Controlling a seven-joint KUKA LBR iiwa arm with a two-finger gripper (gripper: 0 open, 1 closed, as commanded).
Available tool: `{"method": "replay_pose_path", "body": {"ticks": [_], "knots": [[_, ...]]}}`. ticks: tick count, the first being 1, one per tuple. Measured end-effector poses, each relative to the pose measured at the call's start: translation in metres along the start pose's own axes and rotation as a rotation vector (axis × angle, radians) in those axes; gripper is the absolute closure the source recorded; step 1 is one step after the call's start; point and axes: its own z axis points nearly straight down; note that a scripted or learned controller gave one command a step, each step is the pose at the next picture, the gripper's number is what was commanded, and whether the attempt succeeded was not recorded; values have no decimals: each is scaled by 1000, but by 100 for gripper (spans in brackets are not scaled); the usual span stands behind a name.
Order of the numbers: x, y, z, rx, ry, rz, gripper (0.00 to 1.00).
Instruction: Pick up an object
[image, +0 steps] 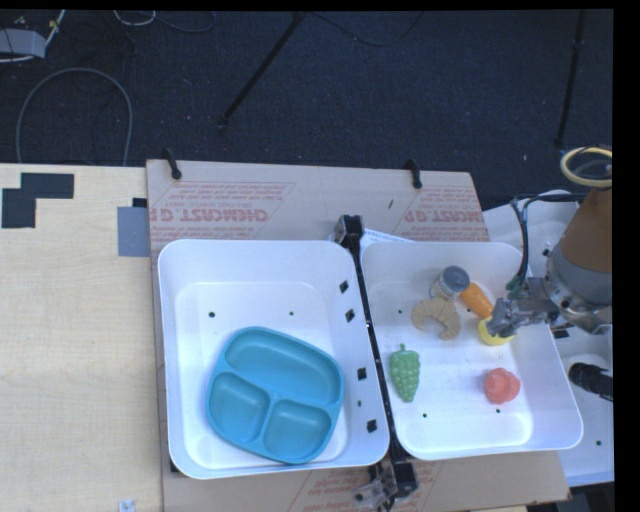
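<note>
At right of frame, over right bin (560, 425): gripper (503, 322) positioned just above yellow piece (494, 335), beside orange item (477, 299); finger state cannot be determined. Red item (502, 386) lower.

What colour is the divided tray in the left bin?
Light blue tray, seen in the camera view.

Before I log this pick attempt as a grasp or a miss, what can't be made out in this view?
- Gripper: small and dark over the yellow object; finger state and any contact unreadable.
- Yellow object: mostly covered by the gripper, shape unclear.
- Arm: cut off by the view's right side.
- Grey-capped item: too small to identify, partly overlapping the orange piece.
</note>
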Motion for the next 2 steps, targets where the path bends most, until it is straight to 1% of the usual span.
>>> {"method": "replay_pose_path", "body": {"ticks": [2], "knots": [[11, -11, -93, -1, 0, 0, 100]]}}
